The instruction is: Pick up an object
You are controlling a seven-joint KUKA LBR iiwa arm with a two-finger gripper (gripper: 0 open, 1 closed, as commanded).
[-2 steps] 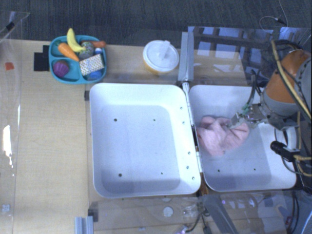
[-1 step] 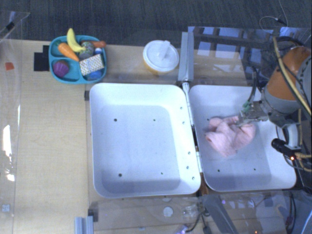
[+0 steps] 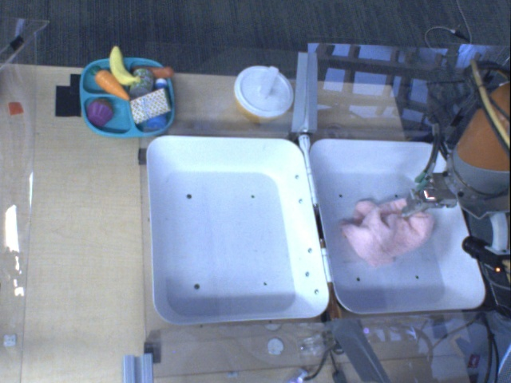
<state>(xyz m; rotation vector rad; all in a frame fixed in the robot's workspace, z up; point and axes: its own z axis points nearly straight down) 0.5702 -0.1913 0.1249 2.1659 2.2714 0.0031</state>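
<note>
The gripper (image 3: 417,202) sits low on the upper right edge of the pink cloth (image 3: 386,230) in the right bin (image 3: 463,294), apparently positioned to pinch a fold.

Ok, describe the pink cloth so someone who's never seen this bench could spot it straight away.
Of the two white bins, take the right-hand bin. The pink cloth lies crumpled on its floor, with the gripper at its upper right edge. It is soft and pale pink, unlike anything around it.
</note>
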